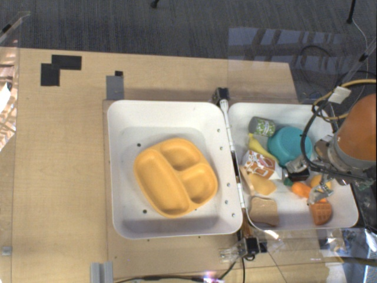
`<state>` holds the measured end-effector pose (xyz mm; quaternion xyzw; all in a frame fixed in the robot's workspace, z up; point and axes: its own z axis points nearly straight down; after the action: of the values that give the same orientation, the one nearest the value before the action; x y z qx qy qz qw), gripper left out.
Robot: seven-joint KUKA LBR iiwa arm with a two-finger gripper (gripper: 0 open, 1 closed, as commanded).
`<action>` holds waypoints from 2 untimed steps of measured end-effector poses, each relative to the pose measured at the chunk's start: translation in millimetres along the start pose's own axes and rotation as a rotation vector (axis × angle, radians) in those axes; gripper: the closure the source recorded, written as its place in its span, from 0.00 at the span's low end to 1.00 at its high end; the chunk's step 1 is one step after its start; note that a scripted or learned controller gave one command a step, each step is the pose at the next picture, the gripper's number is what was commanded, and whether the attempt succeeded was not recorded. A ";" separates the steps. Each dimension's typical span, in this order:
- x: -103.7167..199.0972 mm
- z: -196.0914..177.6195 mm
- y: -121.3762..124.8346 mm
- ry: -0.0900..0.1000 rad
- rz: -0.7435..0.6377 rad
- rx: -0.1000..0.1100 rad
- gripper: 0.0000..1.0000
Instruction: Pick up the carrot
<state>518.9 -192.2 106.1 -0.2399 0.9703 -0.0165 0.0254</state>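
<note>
The worktop (59, 175) carries two white bins. The left bin (118, 158) holds a yellow divided plate (175, 175). In the right bin (347, 214), the gripper (315, 187) hangs low; whether it is open or closed cannot be told. The carrot (321, 212) lies just beneath it, near the front right corner.

The arm (359, 135) was cut off by the right edge. Part of the carrot (301, 189) beside the gripper (316, 188) was hidden; finger spacing could not be told.
</note>
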 end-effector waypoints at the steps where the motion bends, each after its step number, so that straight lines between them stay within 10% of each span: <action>1: -5.8 14.1 35.1 0.020 0.008 -0.031 0.00; 2: -2.9 18.0 -17.0 0.021 -0.328 -0.038 0.00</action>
<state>530.3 -206.2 89.0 -0.3954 0.9185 -0.0045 0.0077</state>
